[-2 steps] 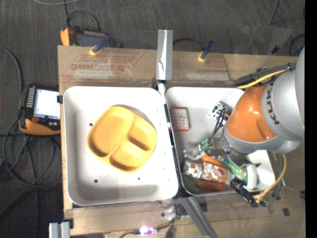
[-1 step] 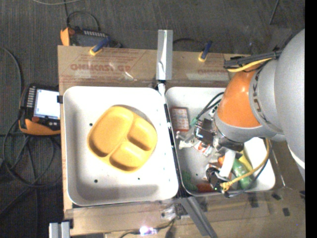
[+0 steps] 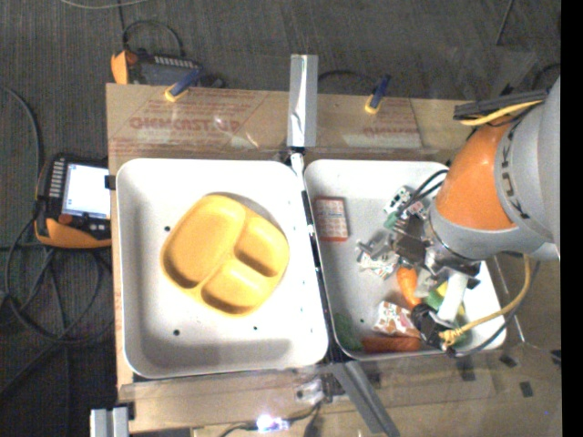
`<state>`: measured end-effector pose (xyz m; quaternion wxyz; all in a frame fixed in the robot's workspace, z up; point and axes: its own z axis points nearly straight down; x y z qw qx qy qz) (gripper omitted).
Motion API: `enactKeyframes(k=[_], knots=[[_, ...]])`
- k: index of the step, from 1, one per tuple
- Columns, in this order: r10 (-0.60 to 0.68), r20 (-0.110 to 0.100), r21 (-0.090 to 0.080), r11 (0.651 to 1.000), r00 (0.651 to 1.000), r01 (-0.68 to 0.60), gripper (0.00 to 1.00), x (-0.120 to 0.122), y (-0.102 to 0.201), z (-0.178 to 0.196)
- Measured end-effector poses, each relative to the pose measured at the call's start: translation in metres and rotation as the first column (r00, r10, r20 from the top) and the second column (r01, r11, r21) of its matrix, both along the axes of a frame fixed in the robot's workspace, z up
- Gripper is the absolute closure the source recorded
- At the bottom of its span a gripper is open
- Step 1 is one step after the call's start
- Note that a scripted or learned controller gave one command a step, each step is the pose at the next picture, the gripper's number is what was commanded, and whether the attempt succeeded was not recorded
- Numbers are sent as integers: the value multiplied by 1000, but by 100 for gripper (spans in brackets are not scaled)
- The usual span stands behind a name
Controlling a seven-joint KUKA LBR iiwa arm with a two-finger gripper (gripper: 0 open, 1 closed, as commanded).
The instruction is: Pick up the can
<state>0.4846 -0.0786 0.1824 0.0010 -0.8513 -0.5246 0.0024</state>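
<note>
The can, with a red and white label, lies on its side near the left wall of the right bin, towards the back. My gripper hangs over the middle of that bin, below the orange band of the arm. It is to the right of the can and a little nearer the front, apart from it. Nothing shows in its grasp.
Small items crowd the right bin's front right: an orange piece, a green and white bottle, a printed packet and a red item. The left bin holds a yellow divided plate.
</note>
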Motion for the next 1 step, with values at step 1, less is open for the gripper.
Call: enactKeyframes(k=[1], knots=[[-45, 1, -3, 999, 999, 45, 0, 50, -15, 31]])
